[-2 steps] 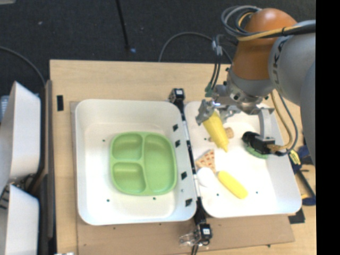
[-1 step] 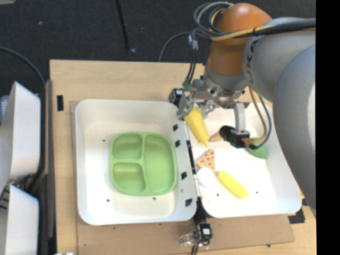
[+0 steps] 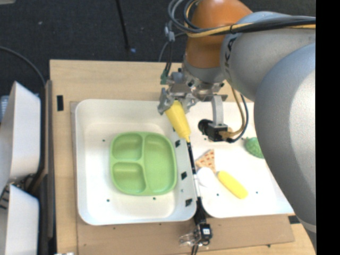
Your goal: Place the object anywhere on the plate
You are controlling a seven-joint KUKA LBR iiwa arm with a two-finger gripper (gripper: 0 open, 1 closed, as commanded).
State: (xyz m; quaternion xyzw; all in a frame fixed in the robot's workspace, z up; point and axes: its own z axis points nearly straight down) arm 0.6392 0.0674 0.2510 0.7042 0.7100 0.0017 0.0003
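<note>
One corn cob [image 3: 178, 122] overhangs bin divider [image 3: 187, 158].

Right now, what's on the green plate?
Nothing lies on the green plate; all three compartments show bare. The yellow object hangs between the fingers above the bins' divider, not over it.

the plate [image 3: 143, 162] is light green, plain, with no pattern. both bins [image 3: 90, 142] are white, dotted with a few small dark marks. the corn cob [image 3: 178, 121] at the end effector [image 3: 175, 106] is yellow, and so is a second cob [image 3: 232, 184] in the right bin. beside that one lies a tan cracker [image 3: 205, 159] with reddish speckles, and a green leafy piece [image 3: 253, 146]. the arm [image 3: 276, 89] is grey with an orange band [image 3: 218, 15]. the table [image 3: 106, 73] is pale wood.
</note>
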